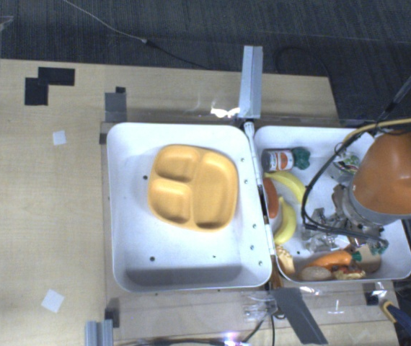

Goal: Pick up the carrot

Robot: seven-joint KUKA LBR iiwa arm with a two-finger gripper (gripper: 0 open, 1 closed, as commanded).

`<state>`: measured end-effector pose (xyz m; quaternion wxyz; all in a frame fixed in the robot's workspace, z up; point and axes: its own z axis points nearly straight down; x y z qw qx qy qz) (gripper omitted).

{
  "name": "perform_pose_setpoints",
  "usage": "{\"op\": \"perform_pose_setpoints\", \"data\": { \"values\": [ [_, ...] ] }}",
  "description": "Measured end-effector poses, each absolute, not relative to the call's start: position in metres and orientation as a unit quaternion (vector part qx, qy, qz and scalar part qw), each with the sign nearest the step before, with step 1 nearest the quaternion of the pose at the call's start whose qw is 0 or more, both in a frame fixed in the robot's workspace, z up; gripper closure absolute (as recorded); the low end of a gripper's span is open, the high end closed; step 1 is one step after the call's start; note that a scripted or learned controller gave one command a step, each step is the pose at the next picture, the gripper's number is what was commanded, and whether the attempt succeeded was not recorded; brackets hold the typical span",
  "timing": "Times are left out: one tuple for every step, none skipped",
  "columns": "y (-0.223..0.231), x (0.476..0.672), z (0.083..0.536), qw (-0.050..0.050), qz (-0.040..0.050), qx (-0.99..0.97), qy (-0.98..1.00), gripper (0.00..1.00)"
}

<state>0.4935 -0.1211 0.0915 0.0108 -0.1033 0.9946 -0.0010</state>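
Observation:
The carrot (333,259) is a small orange piece lying near the front wall of the right bin (401,259), among other food items. My gripper (337,231) hangs low over the right bin, just behind and above the carrot, under the arm's big orange band (395,174). Grey metal parts and cables of the wrist hide the space between the gripper and the carrot. Whether the gripper touches the carrot cannot be made out.
A yellow banana (289,206), a small bottle with a green cap (285,159), a reddish item (270,197) by the divider and a brown lump (315,272) share the right bin. The left bin (130,251) holds a yellow divided plate (193,186).

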Motion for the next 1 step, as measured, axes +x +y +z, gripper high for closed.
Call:
{"op": "perform_pose_setpoints", "data": {
  "values": [
    [-0.0985,0.5081,0.092,0.009,-0.0056,-0.274,0.962,1.0]
  ]
}}
